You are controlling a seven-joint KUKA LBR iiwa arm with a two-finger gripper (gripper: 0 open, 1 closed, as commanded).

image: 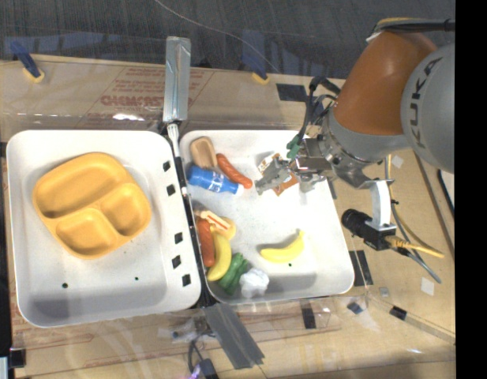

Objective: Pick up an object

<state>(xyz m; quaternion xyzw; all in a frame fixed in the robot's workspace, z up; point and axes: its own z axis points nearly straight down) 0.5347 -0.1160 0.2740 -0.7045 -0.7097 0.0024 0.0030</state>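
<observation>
Camera view gives you the end effector [284, 172] low over the upper part of the right shallow white bin [326, 279], with a small orange-brown object [286, 183] at its tip; you cannot tell whether its fingers are released or clenched, or whether that object is gripped.

Near it in the same bin you see a red sausage-shaped toy [234, 170], a tan rounded piece [202, 150] and a blue bottle with a white label [211, 181]; the label is too small to read. Lower down lies a yellow plastic banana [282, 248], apart from a heap against the left wall: a second yellow banana [220, 257], a green piece [236, 268] and a white crumpled lump [255, 283].

The left white bin [22, 290] holds a yellow divided tray [91, 202].

On the grey arm [432, 109] you can read part of "KUKA".

The worktop [93, 81] carries reddish printed text under clear sheeting, illegible. Dark ribbed flooring [85, 6] lies beyond.
</observation>
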